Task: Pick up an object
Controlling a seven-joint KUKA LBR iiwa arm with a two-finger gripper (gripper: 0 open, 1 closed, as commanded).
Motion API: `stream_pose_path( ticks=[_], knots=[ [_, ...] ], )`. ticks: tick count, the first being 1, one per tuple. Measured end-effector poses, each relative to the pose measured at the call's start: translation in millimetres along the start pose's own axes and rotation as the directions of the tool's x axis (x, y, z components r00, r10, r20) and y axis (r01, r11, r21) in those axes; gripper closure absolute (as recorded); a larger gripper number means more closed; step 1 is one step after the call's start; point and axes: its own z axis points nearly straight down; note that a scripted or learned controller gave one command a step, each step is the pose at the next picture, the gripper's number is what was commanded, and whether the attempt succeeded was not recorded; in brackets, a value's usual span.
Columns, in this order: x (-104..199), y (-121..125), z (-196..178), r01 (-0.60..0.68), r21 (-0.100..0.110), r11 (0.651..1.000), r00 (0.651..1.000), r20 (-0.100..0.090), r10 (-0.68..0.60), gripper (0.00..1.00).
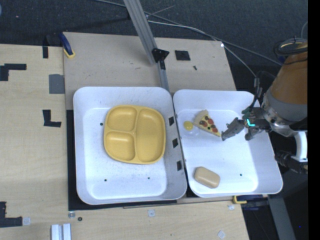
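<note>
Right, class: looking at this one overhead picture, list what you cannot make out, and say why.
- Gripper: small and dark in the camera view; open or shut, cannot tell.
- Arm: cut off by the right edge.
- Yellow bit beside the pizza slice: too small to identify.
- Tan lump in the right bin: too blurred to name.

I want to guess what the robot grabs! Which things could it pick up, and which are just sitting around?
Could be picked up:
pizza slice
tan lump
small yellow piece
yellow plate
gripper does the grabbing

Just sitting around:
left bin
right bin
bench
</note>
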Motion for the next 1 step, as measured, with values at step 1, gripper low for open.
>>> stream_pose_path(
  ticks=[1],
  knots=[
    [0.0, 0.3, -0.4, 0.000, -0.001, 1.000, 1.000, 0.000, 0.000, 0.00]
  ],
)
